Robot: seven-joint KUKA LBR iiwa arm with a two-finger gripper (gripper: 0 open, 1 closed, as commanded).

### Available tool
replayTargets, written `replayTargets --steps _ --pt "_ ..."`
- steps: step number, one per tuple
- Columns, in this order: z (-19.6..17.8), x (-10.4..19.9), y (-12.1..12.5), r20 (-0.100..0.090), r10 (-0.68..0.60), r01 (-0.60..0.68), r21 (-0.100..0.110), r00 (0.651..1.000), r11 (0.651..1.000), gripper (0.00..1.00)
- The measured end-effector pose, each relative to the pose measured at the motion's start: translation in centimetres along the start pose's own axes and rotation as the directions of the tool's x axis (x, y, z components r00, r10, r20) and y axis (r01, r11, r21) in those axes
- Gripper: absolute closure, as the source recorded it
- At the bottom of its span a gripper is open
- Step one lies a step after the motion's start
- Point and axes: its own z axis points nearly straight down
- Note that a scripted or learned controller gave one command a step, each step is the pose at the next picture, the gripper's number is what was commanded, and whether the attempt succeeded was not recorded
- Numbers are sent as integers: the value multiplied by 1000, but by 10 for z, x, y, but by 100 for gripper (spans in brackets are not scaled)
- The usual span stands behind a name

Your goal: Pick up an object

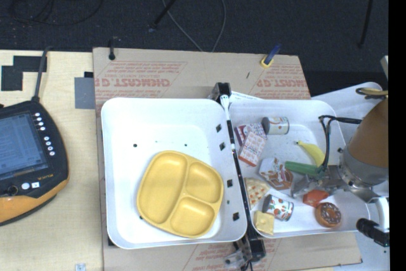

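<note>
The fingers [309, 185] are hanging low in the right bin [336, 112], and I am not able to tell if they are spread or pressed together. I am aiming at the little red toy [315, 197], sitting just beside them at five o'clock. I am guessing it is light, hard and slippery, so I am planning to pinch across its round middle.

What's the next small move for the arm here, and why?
Probably a short straight descent. The pincer sits low in the right bin, among the green piece, tomato and banana, with nothing visibly between its fingers. I can't tell how they stand, so opening first seems safest.
</note>
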Motion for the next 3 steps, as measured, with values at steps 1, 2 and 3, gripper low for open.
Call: replayTargets --steps 1,2,3 --pt "-15 1 0 -2 5 -5 -3 1000 1000 100" --pt "-15 1 0 -2 5 -5 -3 1000 1000 0" --pt "0 6 111 3 -9 9 -14 1000 1000 0"
